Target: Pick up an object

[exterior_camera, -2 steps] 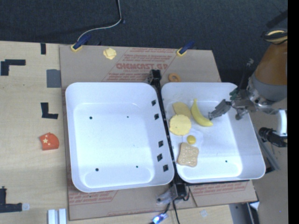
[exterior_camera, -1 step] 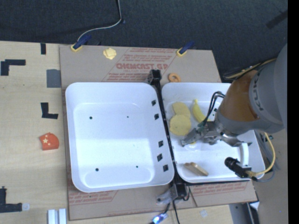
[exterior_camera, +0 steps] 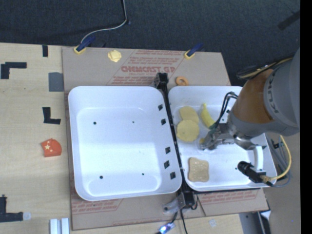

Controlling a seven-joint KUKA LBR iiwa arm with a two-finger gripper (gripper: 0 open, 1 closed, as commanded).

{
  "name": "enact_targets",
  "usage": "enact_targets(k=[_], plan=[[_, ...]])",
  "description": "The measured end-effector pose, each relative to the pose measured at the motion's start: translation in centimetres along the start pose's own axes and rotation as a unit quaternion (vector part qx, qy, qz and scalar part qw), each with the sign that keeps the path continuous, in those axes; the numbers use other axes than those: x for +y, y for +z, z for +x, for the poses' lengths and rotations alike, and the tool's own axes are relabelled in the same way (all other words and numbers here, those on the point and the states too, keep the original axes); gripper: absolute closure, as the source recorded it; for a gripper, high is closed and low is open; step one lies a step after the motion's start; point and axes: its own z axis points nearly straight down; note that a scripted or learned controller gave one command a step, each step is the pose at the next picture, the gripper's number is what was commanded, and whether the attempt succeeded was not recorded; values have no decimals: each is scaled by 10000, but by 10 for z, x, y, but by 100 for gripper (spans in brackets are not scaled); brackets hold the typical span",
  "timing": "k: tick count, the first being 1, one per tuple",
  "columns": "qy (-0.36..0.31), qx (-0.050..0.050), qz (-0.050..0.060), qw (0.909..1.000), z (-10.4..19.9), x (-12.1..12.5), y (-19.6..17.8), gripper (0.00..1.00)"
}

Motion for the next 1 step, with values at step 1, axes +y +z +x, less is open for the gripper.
enact_targets(k=[1], plan=[[-7,-12,-34,10000,41,24,8,100]])
